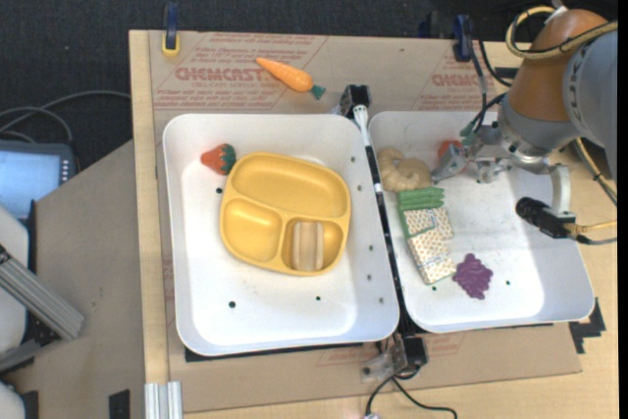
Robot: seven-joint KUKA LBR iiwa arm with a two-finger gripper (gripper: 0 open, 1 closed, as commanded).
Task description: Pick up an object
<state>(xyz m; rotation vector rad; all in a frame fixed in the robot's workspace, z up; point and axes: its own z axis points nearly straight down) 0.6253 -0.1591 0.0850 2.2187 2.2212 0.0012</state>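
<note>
right now my arm (559, 78) reaches in from the right, its orange band above the wrist hanging over the far right corner of the right bin (549, 294). my gripper (471, 157) sits low over that bin's far side, pointing down and to the left. from this angle i cannot tell its state.

in the right bin, a pale lumpy beige object (402, 172) lies near the far left corner, just to the left of my gripper and apart from it. just in front of it is a green ridged piece (422, 199), and touching that, nearer the camera, a patterned packet (430, 243) lying flat. a small purple grape bunch (473, 276) rests just beside the packet's near right corner.

the left bin (196, 309) holds a yellow divided plate (285, 211) near its middle, with a pale item (307, 245) in the plate's near right compartment. a red strawberry (218, 158) lies at the plate's far left edge.

beyond the bins, an orange carrot (287, 75) lies on the cardboard bench top (245, 64).
</note>
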